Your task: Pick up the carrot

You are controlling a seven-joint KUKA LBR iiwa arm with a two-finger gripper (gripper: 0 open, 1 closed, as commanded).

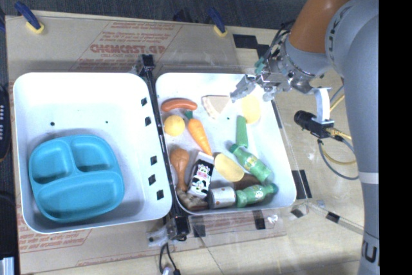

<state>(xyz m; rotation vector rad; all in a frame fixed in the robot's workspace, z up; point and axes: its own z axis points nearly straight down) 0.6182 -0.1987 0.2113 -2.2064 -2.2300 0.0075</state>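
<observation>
Above the right bin [283,138], hand [253,88] apparently empty, spread unclear.

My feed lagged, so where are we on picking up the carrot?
Nothing looks done yet: the carrot lies in the right bin, between the yellow lemon and the green cucumber, untouched. In hand: the tool sits over the bin's upper right corner, apart from the carrot, with nothing visibly between its fingers. Left: move over the carrot, descend, grasp, lift.
</observation>
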